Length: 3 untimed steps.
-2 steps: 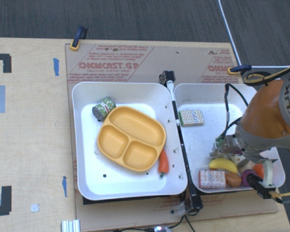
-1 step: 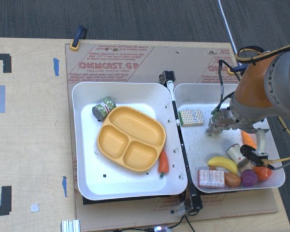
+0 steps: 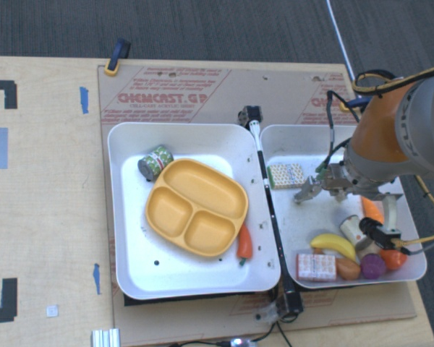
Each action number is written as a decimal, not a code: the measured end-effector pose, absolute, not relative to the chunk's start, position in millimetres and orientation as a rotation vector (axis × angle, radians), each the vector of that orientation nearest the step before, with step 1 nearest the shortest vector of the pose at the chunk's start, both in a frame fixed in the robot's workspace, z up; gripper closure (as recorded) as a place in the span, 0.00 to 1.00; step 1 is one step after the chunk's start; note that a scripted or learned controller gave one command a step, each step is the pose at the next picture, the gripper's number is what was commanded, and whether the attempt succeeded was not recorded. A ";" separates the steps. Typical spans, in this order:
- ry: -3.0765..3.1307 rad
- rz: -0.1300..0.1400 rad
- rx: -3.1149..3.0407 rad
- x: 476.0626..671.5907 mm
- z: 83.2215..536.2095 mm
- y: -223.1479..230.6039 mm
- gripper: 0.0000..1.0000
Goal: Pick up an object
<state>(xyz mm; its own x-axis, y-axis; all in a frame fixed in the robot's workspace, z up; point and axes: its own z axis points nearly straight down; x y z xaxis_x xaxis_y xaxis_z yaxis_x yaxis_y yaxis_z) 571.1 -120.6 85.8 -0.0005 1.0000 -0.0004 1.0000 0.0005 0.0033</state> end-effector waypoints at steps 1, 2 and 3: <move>2.221 0.002 2.222 481.9 85.8 -112.4 0.00; 2.215 0.007 2.218 484.2 96.6 -112.9 1.00; 2.223 0.003 2.219 480.3 184.9 -40.2 1.00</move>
